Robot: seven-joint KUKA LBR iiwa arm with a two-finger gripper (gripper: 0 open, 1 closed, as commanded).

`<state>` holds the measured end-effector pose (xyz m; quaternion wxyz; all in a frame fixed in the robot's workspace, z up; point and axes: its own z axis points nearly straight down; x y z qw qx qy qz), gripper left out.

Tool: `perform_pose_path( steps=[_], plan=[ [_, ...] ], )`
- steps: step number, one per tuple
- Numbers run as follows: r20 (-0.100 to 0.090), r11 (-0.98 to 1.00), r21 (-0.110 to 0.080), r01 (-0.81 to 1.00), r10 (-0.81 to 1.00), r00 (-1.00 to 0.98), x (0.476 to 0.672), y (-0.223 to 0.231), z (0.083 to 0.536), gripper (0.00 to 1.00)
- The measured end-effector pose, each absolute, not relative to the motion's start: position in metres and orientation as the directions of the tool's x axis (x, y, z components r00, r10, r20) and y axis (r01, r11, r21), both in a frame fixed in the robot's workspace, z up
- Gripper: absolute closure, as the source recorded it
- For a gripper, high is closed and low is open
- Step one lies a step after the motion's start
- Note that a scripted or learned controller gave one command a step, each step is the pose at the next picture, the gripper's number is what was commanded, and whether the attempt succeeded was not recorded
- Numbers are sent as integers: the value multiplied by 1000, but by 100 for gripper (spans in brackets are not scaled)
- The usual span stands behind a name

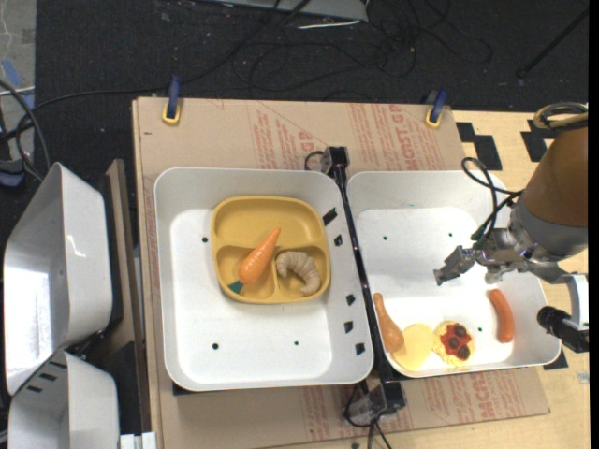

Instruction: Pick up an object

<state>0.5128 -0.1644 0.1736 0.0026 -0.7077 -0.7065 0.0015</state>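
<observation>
The right bin [412, 223] holds a red sausage [504, 314] at its right side, a pale round pastry with a red berry topping [449, 341] near the front, and an orange-brown drumstick-shaped piece [387, 323] at the front left. My gripper [456, 266] hovers over the middle of this bin, left of the sausage and above the pastry, with nothing seen between its fingers. In the left bin [187, 251] a yellow divided plate [225, 223] carries an orange carrot [259, 256] and a beige croissant-like piece [300, 268].
The grey arm with its orange band [562, 185] comes in over the right bin's right rim. A dark divider [348, 251] runs between the bins. Cardboard [281, 129] lies under both, with clamps at the back edge. White containers [56, 251] stand at the far left.
</observation>
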Motion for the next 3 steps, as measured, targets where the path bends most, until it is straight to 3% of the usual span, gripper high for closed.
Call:
perform_pose_path(
  steps=[1, 2, 3],
  plan=[
    [1, -1, -4, 1000, 1000, 1, 521, -159, 123, 0],
    [0, -2, 0, 1000, 1000, 2, 522, -159, 136, 100],
    [-2, 2, 4, 1000, 1000, -2, 527, -161, 179, 100]
  ],
)
